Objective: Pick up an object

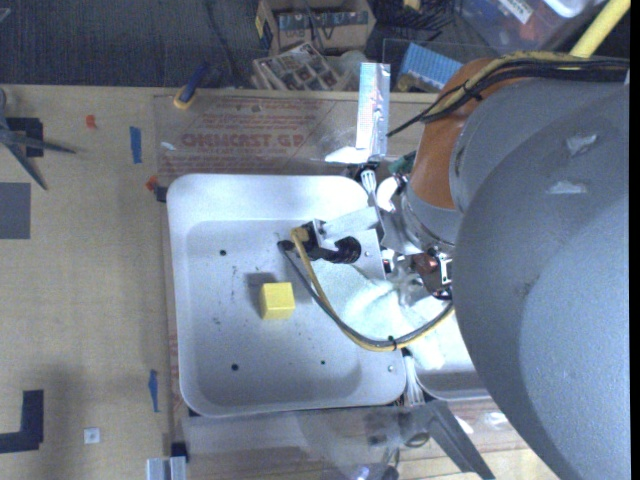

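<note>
A small yellow cube (277,299) lies on the floor of the left white bin (200,258), a little left of the bin's middle. My gripper (405,268) hangs over the right side of this bin, seen from above under the orange wrist band (435,173). It is well to the right of the cube and apart from it. A yellow and black cable (325,293) loops from the wrist across the bin, and its end (322,244) sits just above and right of the cube. Nothing shows in the gripper's grasp.
The grey arm (550,248) covers most of the right bin; only its corner (450,376) shows. Dark specks dot the left bin's floor. A clear sheet (250,133) lies behind the bins, and the wooden bench (80,298) stretches left.
</note>
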### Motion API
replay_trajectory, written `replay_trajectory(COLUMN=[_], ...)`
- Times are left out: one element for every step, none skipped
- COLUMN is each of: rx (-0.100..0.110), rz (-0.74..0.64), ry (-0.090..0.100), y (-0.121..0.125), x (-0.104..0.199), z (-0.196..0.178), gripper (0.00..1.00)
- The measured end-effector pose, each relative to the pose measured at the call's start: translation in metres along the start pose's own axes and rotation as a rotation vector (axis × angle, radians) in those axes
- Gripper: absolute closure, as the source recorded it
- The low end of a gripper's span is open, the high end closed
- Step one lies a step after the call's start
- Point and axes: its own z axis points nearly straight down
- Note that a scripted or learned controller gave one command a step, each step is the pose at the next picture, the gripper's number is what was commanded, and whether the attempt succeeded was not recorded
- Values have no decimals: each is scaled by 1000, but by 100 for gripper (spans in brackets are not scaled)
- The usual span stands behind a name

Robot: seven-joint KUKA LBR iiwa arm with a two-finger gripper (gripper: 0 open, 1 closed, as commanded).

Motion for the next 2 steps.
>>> replay_trajectory(rx=[0, 0], rz=[0, 3], ry=[-1, -2], y=[0, 2], x=[0, 1], z=[-9, -18], gripper=[100, 100])
